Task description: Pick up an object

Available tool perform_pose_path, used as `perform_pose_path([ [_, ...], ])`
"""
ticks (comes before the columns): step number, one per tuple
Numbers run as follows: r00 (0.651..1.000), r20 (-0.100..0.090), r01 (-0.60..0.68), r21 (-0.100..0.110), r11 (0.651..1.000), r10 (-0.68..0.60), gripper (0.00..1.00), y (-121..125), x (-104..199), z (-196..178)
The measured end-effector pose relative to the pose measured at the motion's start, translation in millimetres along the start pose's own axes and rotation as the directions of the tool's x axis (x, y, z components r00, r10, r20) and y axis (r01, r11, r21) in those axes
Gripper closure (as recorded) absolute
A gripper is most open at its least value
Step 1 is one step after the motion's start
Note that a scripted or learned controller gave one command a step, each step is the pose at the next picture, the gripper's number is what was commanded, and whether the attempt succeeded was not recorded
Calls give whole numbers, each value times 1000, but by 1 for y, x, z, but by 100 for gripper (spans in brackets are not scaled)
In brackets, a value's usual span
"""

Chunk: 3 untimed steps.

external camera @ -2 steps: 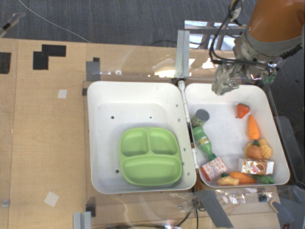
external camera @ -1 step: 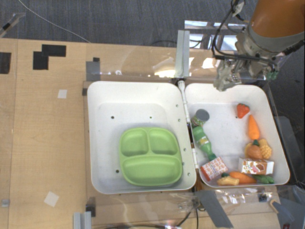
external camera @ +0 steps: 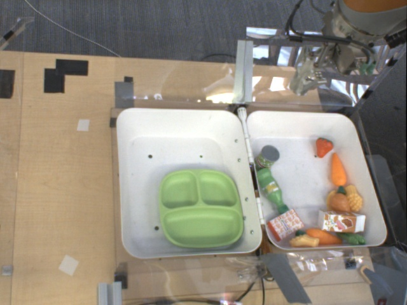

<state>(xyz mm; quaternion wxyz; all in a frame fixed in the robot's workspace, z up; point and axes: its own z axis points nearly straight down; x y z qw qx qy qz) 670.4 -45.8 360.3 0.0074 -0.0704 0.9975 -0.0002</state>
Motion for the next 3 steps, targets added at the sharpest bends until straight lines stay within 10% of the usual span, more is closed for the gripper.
perform_pose_path([
  [2,996,1,-85,3,996,85,100,-58,8,-122],
  [3,999,-3,-48,4,999,48,100,-148,21,-128],
])
